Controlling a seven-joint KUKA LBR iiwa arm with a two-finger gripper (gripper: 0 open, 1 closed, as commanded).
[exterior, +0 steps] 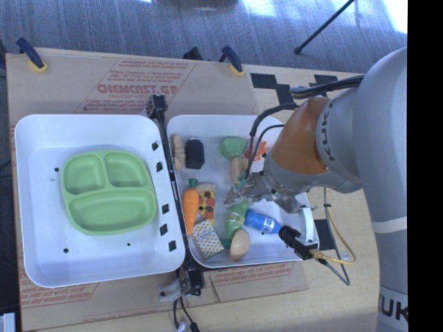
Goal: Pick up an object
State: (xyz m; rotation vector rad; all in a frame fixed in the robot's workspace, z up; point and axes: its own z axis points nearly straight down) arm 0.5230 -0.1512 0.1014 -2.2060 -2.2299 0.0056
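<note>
Scene brightly and evenly lit from above. Blown-out white glare patches along the top edge on the grey ribbed floor (208, 19). The two shallow white plastic bins (34, 206) are near overexposed, their walls losing detail. Soft shadow lies under the grey robot arm with its orange band (304, 140). Overall focus is slightly soft and small items blur.

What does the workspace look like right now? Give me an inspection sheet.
Surface: cardboard-covered bench bearing left bin and right bin.
Job's things: in right bin, carrot, black block, green leafy piece, blue-and-green bottle, egg-shaped piece, patterned packet.
Clutter: green divided plate in left bin.
Grippers: tool low over right bin; grasp unclear.
Cables: yellow cable by right bin.
Surroundings: blue clamps on bench edge.
</note>
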